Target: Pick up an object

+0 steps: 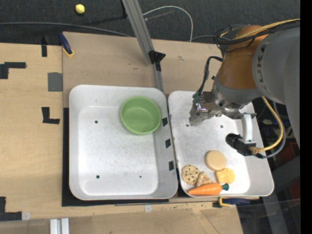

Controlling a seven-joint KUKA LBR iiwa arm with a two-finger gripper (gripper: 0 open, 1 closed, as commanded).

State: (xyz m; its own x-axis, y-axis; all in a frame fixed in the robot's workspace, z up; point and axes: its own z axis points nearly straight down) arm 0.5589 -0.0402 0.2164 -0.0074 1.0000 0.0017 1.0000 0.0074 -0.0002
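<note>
Toy carrot (206, 189) lies along the right bin's (256, 189) near wall, touching a cracker (189, 173), a yellow piece (225, 175) and a tan round (215, 160). Gripper (198, 116) hangs over the bin's bare far end, well apart from that cluster; fingers look close together and hold nothing. Green bowl (141, 115) sits in the left bin (83, 179).

Risks:
- Descending here closes on bare floor.
- In the cluster, crowding could block a finger or nudge neighbours.
</note>
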